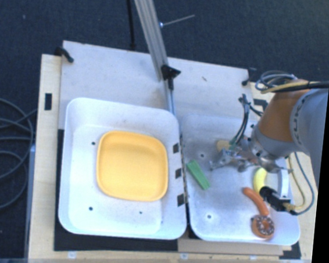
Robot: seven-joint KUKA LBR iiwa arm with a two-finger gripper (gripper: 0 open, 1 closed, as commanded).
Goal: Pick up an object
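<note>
Where the right bin (pixel 224 230) meets its near right corner, a round brown thing like a little donut (pixel 262 226) lies flat. Just behind it is an orange piece shaped like a carrot (pixel 255 200), and behind that a yellow piece (pixel 259 179), partly under the arm's black parts. A green block (pixel 198 175) lies tilted by the left edge of this bin, close to the wall between the two bins. The gripper (pixel 227 159) hangs low over the middle of the right bin, well apart from the green block. I cannot tell if the claw is apart or together, and nothing shows in it. A square yellow plate (pixel 132 165) sits flat in the middle of the left bin (pixel 84 119). No words or labels can be read on anything.
</note>
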